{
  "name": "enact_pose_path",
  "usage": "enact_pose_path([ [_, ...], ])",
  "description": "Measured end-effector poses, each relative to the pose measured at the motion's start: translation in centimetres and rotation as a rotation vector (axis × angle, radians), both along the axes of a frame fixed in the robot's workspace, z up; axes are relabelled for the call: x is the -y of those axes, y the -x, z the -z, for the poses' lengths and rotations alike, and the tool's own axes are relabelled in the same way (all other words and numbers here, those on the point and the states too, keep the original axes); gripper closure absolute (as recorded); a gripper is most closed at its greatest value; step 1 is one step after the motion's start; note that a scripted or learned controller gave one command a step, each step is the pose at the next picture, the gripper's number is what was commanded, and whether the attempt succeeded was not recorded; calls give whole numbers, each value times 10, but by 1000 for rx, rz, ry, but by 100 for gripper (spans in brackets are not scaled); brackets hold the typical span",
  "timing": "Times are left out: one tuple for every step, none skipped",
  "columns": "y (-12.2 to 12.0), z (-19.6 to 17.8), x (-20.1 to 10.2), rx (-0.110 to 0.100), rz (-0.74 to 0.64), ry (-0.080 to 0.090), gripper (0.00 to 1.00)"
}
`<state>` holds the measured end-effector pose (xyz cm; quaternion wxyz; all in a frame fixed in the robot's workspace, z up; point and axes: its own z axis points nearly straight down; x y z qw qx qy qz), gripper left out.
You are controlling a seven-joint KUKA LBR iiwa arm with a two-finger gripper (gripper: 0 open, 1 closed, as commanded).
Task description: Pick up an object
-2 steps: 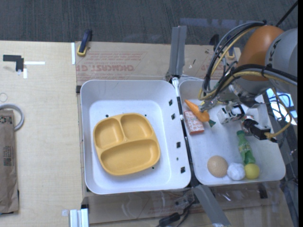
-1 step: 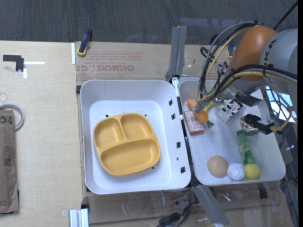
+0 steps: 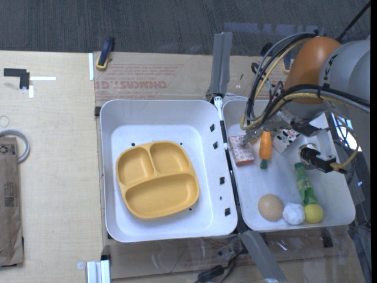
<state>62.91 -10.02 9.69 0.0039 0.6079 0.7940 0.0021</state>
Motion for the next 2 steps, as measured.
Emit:
enact_pose_path([
  [0, 0, 0, 0, 0, 0, 0],
  [40, -63, 56, -7, -43, 2, 0],
])
